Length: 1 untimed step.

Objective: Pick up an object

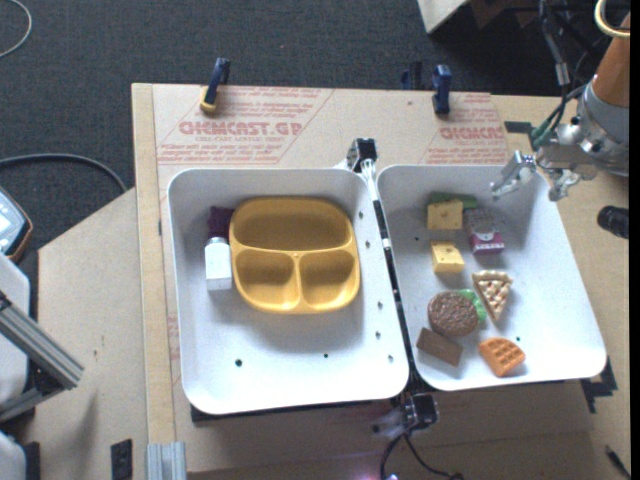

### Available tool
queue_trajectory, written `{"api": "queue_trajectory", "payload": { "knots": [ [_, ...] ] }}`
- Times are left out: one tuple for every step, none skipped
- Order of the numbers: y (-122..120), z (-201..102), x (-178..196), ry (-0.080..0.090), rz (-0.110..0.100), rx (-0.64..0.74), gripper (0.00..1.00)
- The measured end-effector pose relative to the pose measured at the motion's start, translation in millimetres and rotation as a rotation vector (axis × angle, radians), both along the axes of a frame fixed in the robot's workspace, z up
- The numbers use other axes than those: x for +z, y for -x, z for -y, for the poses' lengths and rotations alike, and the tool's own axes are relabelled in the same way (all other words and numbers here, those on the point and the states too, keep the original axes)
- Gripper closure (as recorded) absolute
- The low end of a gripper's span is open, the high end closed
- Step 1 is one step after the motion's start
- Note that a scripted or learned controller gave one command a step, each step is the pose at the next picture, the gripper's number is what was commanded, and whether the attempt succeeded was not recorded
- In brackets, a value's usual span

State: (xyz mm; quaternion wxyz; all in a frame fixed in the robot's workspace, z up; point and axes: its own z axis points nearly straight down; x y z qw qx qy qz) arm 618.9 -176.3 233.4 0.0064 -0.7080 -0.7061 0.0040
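Note:
My gripper (pixel 531 182) hangs over the far right corner of the right bin (pixel 570 268), open with nothing between its fingers. Below and to its left lie the toy foods. A yellow cheese block on green (pixel 446 213) sits beside a maroon and white packet (pixel 485 234). Nearer are a small yellow cube (pixel 447 258), a pizza slice (pixel 492 293) and a brown burger patty (pixel 454 313). A dark chocolate piece (pixel 438 346) and an orange waffle (pixel 502 356) lie at the front. The gripper touches none of them.
The left bin (pixel 190 348) holds a yellow divided tray (pixel 295 253), a white bottle (pixel 218 265) and a dark purple item (pixel 220 217) at the tray's left. A black ridge (pixel 383 258) separates the bins. Clamps (pixel 214 85) (pixel 441 87) stand on the board's far edge.

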Motion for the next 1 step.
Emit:
{"api": "queue_trajectory", "payload": {
  "knots": [
    [-2.6,-0.3,8.3,0.003,0.014,0.003,0.00]
  ]
}}
